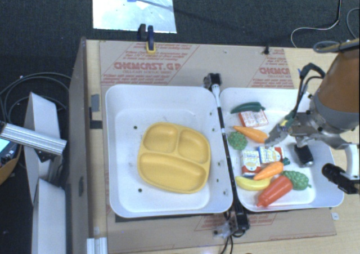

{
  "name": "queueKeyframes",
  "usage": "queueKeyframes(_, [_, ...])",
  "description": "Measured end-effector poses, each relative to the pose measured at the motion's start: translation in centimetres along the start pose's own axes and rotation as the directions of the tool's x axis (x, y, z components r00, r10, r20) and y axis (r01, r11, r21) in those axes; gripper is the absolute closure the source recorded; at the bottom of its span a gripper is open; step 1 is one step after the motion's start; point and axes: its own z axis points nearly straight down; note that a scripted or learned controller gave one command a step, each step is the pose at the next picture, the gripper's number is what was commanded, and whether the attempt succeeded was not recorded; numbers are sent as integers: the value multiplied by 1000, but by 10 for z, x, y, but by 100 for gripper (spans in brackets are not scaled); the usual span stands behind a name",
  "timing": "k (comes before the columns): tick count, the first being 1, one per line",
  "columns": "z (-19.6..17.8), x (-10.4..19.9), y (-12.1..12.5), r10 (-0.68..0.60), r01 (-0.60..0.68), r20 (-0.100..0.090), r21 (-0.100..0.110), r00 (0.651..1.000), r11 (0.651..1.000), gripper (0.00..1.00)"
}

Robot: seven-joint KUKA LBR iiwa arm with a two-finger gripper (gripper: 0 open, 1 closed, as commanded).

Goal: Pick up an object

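Observation:
The right bin (323,194) holds several toy foods. A dark green pepper (247,107) lies at the back, with a red and white box (252,118) in front of it. An orange carrot (251,133) and a broccoli (237,141) lie mid-left. Two small cartons (251,161) (270,154), a second carrot (269,170), a banana (251,183), a red pepper (275,190) and a bumpy green vegetable (296,179) fill the front. My gripper (277,136) hangs low over the bin's middle, just right of the first carrot and above the cartons. Nothing shows held in it.
The left bin (126,129) holds a yellow divided plate (174,156). A raised divider (223,140) runs between the bins. The arm's grey and orange body (340,95) covers the right bin's far right side. Cardboard (185,64) lies under the bins.

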Motion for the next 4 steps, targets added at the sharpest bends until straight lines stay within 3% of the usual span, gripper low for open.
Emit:
queueKeyframes(1, [48,9,85,-4,4,1,-3,1000,1000,0])
queueKeyframes(2, [153,-30,86,5,-5,-3,-1,1000,1000,0])
queueKeyframes(3, [150,12,134,-5,5,2,-4,1000,1000,0])
queueKeyframes(4, [152,8,158,0,0,2,32,1000,999,0])
